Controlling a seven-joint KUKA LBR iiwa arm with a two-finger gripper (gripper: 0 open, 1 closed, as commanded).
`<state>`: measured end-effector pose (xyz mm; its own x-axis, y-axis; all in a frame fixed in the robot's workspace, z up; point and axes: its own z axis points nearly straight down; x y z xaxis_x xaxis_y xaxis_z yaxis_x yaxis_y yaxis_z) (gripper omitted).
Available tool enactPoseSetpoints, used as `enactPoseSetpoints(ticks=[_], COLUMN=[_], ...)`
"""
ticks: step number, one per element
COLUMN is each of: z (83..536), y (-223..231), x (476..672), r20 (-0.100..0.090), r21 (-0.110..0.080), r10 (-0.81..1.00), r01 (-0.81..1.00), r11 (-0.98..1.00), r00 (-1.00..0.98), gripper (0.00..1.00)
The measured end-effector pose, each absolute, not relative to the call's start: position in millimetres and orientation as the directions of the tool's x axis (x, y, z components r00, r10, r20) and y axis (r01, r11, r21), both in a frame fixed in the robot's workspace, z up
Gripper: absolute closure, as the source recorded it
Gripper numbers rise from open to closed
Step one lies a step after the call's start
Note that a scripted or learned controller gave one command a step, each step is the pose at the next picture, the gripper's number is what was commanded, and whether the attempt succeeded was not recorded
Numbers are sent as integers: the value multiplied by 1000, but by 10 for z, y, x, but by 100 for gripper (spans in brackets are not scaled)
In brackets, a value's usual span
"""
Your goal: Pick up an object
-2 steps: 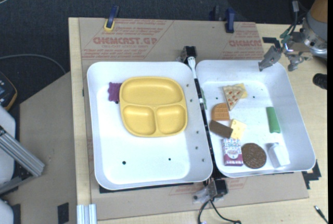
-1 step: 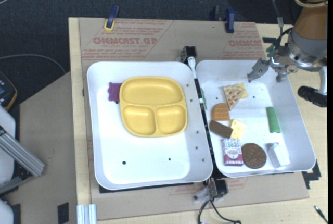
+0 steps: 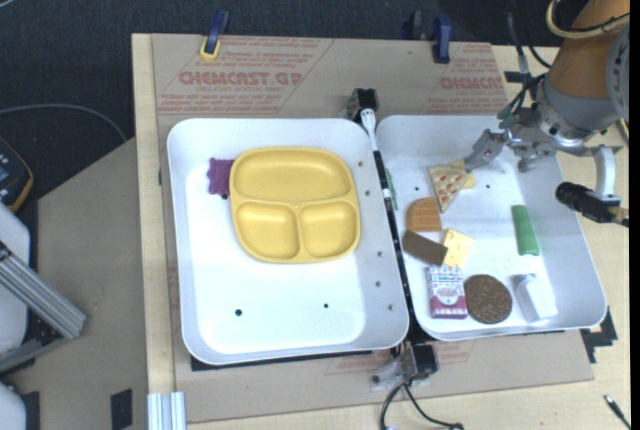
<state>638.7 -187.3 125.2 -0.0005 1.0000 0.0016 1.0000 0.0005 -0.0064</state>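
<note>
The jaws (image 3: 488,148) hang over the right bin (image 3: 580,263), their fingers too small and blurred to tell whether spread or closed. Just below-left of them lies a waffle-patterned cracker (image 3: 450,183); farther below sit a green block (image 3: 524,229) and a round brown cookie (image 3: 488,299).

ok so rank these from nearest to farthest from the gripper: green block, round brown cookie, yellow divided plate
Measured from the gripper in the camera view:
1. Green block, right bin, below the gripper.
2. Round brown cookie, right bin's near edge.
3. Yellow divided plate, over in the left bin.
</note>
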Motion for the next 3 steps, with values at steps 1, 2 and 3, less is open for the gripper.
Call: enactPoseSetpoints(ticks=[1, 2, 3], z=[858, 1017, 1480], y=[-1863, -1865, -1930], x=[6402, 6434, 6420], r20=[3, -1, -3], r21=[0, 11, 6], r10=[1000, 1000, 1000], r01=[1000, 1000, 1000], r11=[1, 2, 0], r00=[-1, -2, 0], gripper=[0, 100, 100])
